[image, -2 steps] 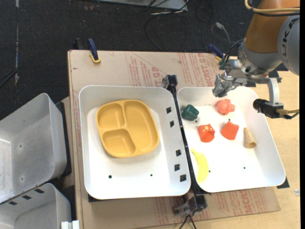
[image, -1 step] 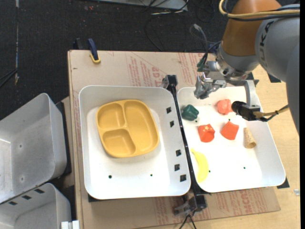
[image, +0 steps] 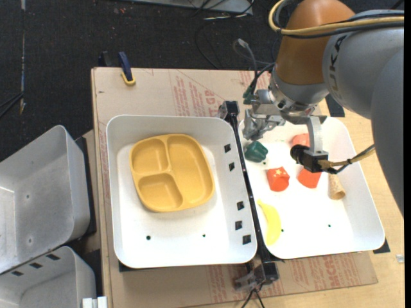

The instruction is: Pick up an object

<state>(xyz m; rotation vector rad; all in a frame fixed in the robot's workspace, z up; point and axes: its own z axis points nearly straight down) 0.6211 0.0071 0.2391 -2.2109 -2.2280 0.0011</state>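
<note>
Green object (image: 257, 151) in right bin (image: 359, 236), far-left corner, just below and near side of gripper (image: 255, 128). Not between fingers. Finger spread: cannot tell. Red block (image: 278, 179), banana (image: 271, 222) nearer.

A yellow divided plate (image: 172, 172) is sat in the left bin (image: 128, 236). The gripper (image: 257, 126) is hung over the right bin (image: 359, 230), just above a green piece (image: 257, 151), with red bits (image: 278, 179) and a banana (image: 270, 221) scattered lower down.
</note>
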